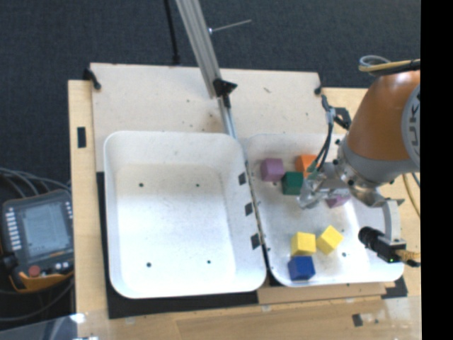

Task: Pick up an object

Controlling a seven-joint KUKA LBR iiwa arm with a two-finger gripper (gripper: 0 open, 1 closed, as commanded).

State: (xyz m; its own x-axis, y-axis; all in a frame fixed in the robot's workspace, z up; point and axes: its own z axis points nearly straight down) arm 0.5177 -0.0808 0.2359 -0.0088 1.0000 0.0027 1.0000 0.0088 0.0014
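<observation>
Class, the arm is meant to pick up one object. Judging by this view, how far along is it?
Done: the arm has reached into the right bin. In hand: the gripper sits low beside the green block, with nothing visibly between its fingers. Left: gripping and lifting; the yellow blocks and blue block lie untouched.

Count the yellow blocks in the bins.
2. Both lie in the right bin, near its front: one yellow block just above the blue block, the other yellow block beside it. The arm may hide more.

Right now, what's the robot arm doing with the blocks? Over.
Gripper low in the right bin, beside the green block. Nothing seen held. Purple block and orange block crowd close; yellow blocks and blue block sit apart.
</observation>
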